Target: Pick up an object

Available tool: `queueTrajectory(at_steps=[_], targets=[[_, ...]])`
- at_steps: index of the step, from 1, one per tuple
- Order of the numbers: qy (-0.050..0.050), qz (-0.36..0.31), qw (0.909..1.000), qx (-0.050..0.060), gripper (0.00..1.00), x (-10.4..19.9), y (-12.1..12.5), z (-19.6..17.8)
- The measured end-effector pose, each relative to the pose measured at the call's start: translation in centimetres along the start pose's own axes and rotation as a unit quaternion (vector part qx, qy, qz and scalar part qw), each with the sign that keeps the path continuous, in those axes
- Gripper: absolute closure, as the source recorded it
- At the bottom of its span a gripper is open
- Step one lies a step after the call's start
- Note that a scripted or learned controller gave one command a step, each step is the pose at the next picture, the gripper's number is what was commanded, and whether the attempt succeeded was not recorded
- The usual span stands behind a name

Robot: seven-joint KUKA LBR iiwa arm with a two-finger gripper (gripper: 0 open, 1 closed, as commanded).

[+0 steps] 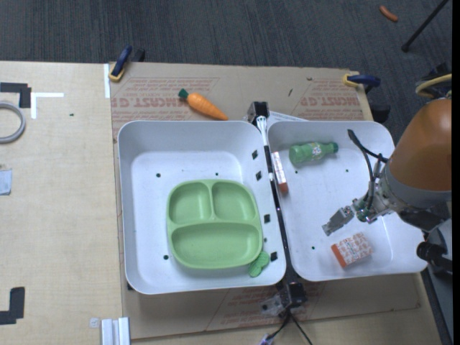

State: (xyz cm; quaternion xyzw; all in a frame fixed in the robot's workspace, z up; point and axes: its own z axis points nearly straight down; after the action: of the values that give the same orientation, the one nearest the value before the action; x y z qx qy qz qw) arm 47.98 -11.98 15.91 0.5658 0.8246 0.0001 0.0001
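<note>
Right now my hand (338,223) hangs low inside the right bin (316,261), and I cannot tell how it is set. Just beside it, toward the bin's near edge, lies a small orange and white packet (351,250), flat on the floor with fine print across its white face, apart from my hand. Toward the far side of that bin a green bottle (312,152) lies on its side. A slim red and white stick (279,173) rests by the wall shared with the left bin (144,192), which carries a green divided plate (213,225).
</note>
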Motion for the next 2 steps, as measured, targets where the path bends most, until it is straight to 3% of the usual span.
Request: queueTrajectory(at_steps=[1, 2], targets=[[0.000, -0.066, 0.9978, 0.000, 0.00, -3.4, 6.4, 3.7], [0.000, -0.091, 0.9958, 0.000, 0.00, 0.3, -0.1, 4.9]])
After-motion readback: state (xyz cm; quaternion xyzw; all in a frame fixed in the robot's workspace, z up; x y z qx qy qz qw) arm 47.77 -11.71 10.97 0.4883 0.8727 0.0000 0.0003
